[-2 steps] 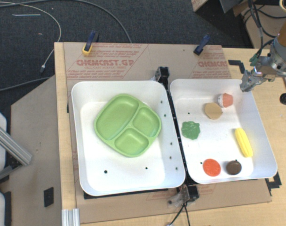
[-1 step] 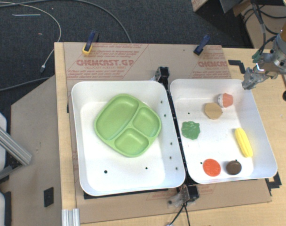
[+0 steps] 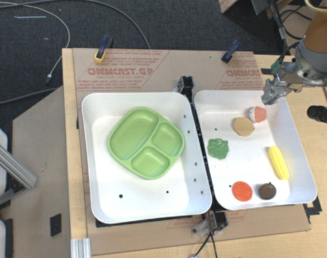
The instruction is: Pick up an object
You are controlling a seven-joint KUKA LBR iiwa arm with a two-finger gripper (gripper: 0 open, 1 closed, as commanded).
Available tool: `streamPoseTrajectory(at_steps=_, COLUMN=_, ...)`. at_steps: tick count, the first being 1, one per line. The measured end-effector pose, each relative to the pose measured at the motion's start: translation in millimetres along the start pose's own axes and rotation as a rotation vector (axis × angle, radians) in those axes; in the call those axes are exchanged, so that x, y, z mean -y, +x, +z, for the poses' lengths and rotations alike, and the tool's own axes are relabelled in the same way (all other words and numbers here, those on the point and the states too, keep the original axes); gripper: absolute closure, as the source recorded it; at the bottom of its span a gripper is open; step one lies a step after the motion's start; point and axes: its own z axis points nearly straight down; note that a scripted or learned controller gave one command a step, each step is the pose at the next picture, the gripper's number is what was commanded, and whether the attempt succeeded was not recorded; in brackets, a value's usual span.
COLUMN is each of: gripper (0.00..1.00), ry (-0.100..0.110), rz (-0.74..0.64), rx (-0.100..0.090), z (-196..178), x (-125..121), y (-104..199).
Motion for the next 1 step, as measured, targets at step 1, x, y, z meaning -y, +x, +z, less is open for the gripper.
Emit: streamPoseTrajectory(at_steps=1, gripper=1.00, ry=0.001, rz=-0.001, rx=-0.001, z=5.8, x=4.9, y=57.9)
